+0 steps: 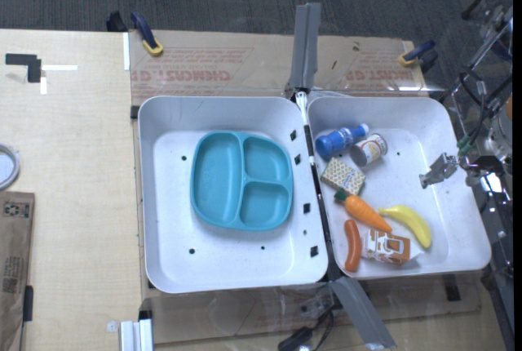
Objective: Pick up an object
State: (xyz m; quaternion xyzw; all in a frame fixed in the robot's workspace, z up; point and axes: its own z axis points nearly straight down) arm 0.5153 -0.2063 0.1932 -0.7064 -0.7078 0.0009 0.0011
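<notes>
Robotics lab: clamped bench (65, 137), bins (155, 178)

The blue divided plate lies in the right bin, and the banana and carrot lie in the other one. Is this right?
Not quite: the camera view shows the blue divided plate in the left bin. The banana and carrot lie in the other, right bin.

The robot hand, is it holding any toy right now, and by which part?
Nothing is held. The hand hangs over the right bin, apart from the banana and the can.
</notes>
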